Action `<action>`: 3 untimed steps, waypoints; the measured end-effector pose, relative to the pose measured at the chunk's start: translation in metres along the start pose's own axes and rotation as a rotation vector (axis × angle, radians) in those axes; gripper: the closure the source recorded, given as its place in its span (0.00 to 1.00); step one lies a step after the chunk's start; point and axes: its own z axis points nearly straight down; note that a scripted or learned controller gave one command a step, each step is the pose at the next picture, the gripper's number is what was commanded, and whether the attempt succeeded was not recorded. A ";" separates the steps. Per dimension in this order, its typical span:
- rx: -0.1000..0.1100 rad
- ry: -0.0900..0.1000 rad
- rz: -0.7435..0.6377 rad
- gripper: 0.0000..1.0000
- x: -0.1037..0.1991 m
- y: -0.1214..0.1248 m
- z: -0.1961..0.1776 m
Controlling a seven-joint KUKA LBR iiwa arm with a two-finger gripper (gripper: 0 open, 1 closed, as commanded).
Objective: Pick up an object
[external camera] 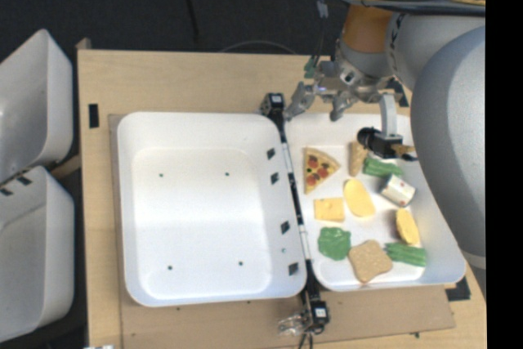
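Gripper hangs just beyond the pizza slice, released or clenched I can't tell; approach step, next it must descend onto it.

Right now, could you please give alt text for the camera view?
The two-finger gripper of a grey robot arm hovers above the far end of the shallow white right bin, where toy foods lie, including a triangular pizza slice.

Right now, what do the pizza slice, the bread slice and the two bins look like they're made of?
Pizza slice: likely moulded plastic toy, flat uniform colours, matte. Bread slice: probably plastic or foam, even tan, dull surface. Left bin and right bin: smooth white plastic, slightly glossy, rounded moulded corners.
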 end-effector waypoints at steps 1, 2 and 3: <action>0.011 -0.002 0.010 0.00 -0.044 -0.009 -0.063; 0.016 -0.005 0.002 1.00 -0.043 -0.009 -0.069; 0.024 0.001 0.004 1.00 -0.010 -0.010 0.013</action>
